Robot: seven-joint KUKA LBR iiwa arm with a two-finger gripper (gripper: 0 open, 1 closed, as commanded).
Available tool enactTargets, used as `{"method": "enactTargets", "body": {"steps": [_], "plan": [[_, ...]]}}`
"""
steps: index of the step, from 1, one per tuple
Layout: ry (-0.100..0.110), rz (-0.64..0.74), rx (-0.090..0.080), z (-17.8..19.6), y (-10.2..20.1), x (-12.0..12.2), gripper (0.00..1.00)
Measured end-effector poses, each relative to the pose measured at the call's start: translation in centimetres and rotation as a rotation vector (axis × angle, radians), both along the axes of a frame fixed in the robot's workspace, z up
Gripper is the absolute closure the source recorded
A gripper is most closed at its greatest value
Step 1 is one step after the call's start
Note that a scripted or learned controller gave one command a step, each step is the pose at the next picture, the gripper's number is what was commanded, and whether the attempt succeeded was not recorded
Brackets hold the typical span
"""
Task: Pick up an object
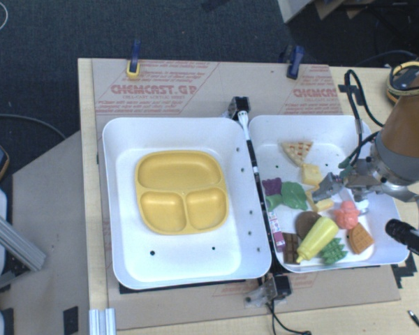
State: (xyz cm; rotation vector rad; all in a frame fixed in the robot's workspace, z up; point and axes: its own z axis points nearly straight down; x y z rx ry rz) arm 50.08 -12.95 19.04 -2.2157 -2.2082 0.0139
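Behind both bins, board printed "CHEMCAST GP"

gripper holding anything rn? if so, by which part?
Cannot tell. The gripper is low in the right bin, over the yellow pieces beside the pink toy, but no item shows between its fingers.
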Motion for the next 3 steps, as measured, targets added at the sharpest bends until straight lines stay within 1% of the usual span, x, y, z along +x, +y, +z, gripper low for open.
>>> {"method": "enactTargets", "body": {"steps": [1,2,3], "plan": [[-0.014,0.003,-0.002,0.7,0.0,0.3,0.00],[-0.008,0.002,0.000,-4.3,-0.3,-0.7,0.00],[-0.009,0.002,0.000,-8.8,-0.8,-0.9,0.00]]}}
